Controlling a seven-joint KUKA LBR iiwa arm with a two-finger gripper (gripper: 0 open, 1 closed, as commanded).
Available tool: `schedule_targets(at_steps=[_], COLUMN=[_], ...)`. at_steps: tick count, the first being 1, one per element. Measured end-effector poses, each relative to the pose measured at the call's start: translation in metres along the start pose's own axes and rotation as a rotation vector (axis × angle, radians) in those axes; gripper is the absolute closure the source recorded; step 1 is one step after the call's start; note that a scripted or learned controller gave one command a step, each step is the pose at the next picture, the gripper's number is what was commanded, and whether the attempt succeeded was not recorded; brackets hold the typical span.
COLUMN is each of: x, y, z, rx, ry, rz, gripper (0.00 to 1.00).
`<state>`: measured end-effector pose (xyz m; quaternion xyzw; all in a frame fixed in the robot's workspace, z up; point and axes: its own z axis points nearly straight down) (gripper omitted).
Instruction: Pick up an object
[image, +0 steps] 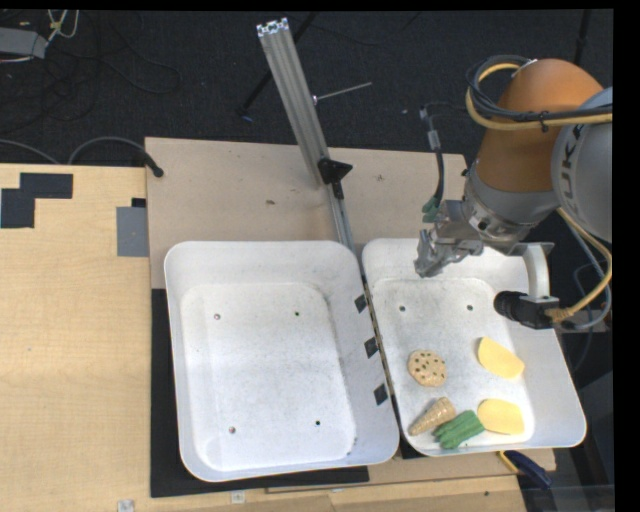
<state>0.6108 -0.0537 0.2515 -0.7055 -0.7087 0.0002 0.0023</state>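
From my seat I see the bench (70, 330) carrying two shallow white bins side by side, the left bin (265, 360) and the right bin (470, 340), their inner rims meeting along a line marked by small black clips. A slanted aluminium rail (300, 110) runs down from the top of the view to the point where the two bins meet.

The grey arm (545, 130) with its orange band comes in from the right and leans over the far end of the right bin. Its gripper (432, 262) hangs over the far left corner of that bin, above bare white floor, with nothing between its fingers. I cannot tell from this angle whether it is spread or pressed together.

All the objects lie in the near half of the right bin, well apart from the gripper. Two yellow pieces sit toward the right side, one yellow piece (499, 358) farther back and another yellow piece (500, 416) nearer the front rim. A green toy vegetable (459, 430) lies just left of the nearer yellow piece, touching a tan cone-shaped piece (432, 416). A round chocolate-chip cookie (427, 368) sits just behind the cone and is the item closest to the gripper.
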Motion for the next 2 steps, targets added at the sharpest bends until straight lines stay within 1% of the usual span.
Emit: schedule_targets(at_steps=[1, 2], x=[0.049, 0.100], y=[-0.005, -0.019], z=[0.018, 0.014], rx=[0.002, 0.002], ry=[-0.001, -0.001], rz=[0.001, 0.000], gripper=[1.00, 1.00])
